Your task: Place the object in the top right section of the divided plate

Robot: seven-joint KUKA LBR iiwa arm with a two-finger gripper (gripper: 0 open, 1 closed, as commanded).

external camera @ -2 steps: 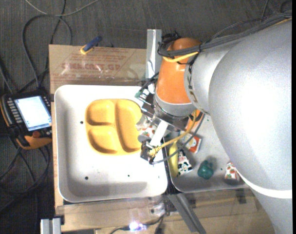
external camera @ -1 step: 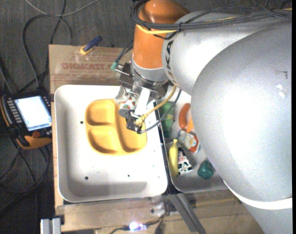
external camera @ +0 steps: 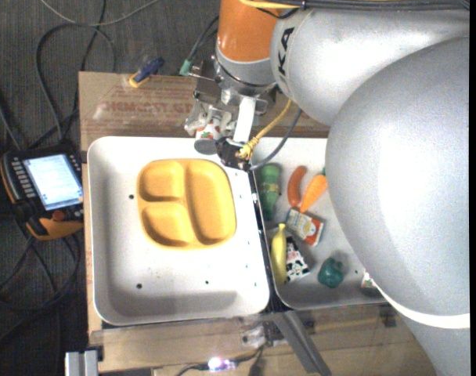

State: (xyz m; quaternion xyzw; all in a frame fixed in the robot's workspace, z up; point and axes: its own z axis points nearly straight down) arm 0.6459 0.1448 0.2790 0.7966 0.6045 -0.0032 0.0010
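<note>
**Gripper above the plate's far corner, objects off to its right**

The gripper (external camera: 220, 135) hangs at the end of the grey arm (external camera: 379, 92), just past the back rim of the left bin (external camera: 105, 233), close to the far right corner of the yellow divided plate (external camera: 187, 202). Its tip is a dark, cluttered cluster against the cardboard behind the bins; I cannot tell whether it is apart or together, and nothing is visibly clamped in it.

Working outward from the gripper, the plate is the nearest thing, lying just below it in the view and touching nothing else. It has one long compartment on its right side and two smaller ones on its left, and all three look bare.

The things that could be the task's object lie on the other side of the divider between the bins, in the right bin (external camera: 316, 292), to the right of the plate. Nearest the plate's far right corner is a green item (external camera: 268, 185); beside it is an orange carrot-like piece (external camera: 312, 190) lying slantwise, then a small printed carton (external camera: 304, 227), a yellow banana-like piece (external camera: 278, 251) with its long axis running along the divider, and a dark green lump (external camera: 330, 272) farthest away.

So the relation that matters: the gripper sits over the plate's side, while any candidate lies right of and nearer the viewer than it. My judgement is that the pick is not yet done and a move across the divider is called for first.
</note>
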